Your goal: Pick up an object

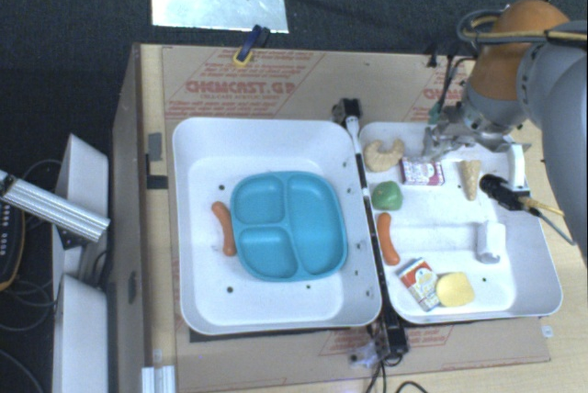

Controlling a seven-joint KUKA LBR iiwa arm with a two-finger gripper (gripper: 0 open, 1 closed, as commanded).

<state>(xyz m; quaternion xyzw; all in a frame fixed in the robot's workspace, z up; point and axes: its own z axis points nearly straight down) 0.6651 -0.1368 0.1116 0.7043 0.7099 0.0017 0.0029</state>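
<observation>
Gripper (439,143) hangs over the right bin (528,286), right above a small pink-and-white packet (423,172) near a croissant (382,153); jaw state unclear.

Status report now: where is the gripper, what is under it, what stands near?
Gripper low in right bin, far end. Small pink-and-white packet directly below it, not seen held. Croissant and cone crowd either side.
</observation>
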